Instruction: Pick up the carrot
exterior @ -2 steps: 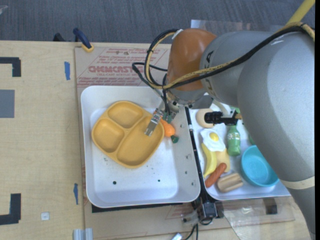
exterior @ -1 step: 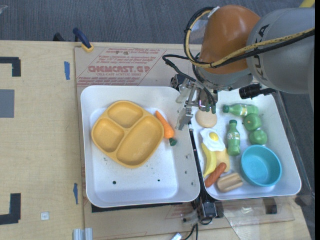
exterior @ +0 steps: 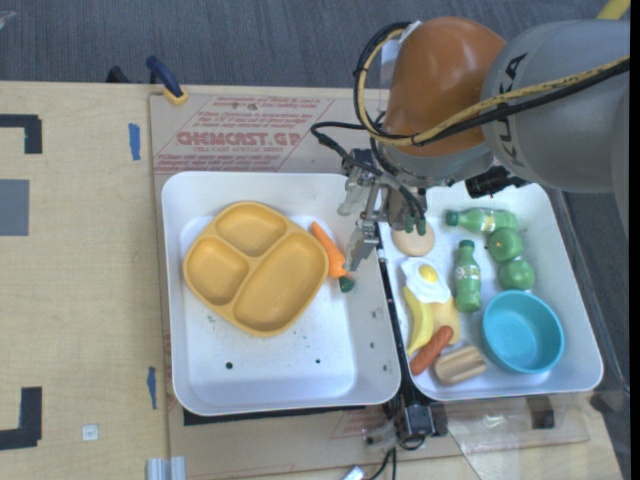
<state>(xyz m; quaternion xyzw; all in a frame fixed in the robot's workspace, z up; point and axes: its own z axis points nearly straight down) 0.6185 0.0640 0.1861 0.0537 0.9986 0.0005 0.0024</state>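
The carrot [exterior: 327,248] is small and orange with a dark green tip [exterior: 346,284]. It lies in the left white bin [exterior: 270,368], against the right rim of a yellow divided plate [exterior: 255,265]. My gripper [exterior: 362,244] hangs under the orange wrist band, just right of the carrot and over the bin's right wall. Its lower end is close to the carrot's middle; I cannot tell whether it touches. Nothing shows as lifted.
The right bin [exterior: 575,368] holds two green bottles [exterior: 466,276], a green fruit [exterior: 516,273], a blue bowl [exterior: 520,332], a fried egg [exterior: 425,282], a banana [exterior: 428,320], a sausage [exterior: 431,349], a bun [exterior: 460,366] and a tan round piece [exterior: 412,239] beneath the wrist.
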